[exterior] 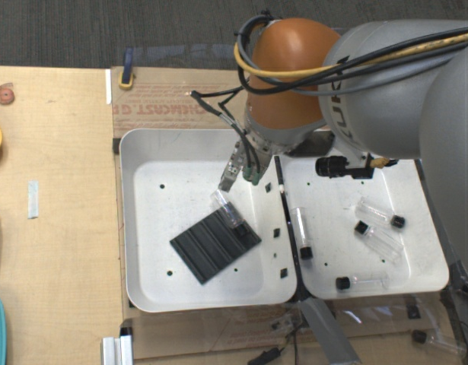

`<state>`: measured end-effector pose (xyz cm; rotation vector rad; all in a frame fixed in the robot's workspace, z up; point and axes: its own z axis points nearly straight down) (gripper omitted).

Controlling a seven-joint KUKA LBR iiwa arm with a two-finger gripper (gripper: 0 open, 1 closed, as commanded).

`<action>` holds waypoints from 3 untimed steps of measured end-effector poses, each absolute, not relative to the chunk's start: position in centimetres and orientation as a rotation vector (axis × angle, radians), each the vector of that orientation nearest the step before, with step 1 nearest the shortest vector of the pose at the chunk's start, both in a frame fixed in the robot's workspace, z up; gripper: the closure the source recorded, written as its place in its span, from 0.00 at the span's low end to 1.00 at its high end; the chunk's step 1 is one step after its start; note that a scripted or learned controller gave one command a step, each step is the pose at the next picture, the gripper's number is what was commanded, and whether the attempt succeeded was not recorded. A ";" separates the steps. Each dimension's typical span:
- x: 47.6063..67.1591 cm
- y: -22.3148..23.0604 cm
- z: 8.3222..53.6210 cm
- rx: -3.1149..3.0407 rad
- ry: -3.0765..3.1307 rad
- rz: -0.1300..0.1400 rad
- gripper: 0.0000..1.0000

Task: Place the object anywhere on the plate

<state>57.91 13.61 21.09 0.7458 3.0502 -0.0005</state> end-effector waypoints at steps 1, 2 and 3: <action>58.0 13.5 22.0 0.751 3.047 0.000 1.00; 59.3 13.4 18.1 0.466 3.107 -0.001 1.00; 58.1 12.6 12.3 0.340 3.124 0.000 1.00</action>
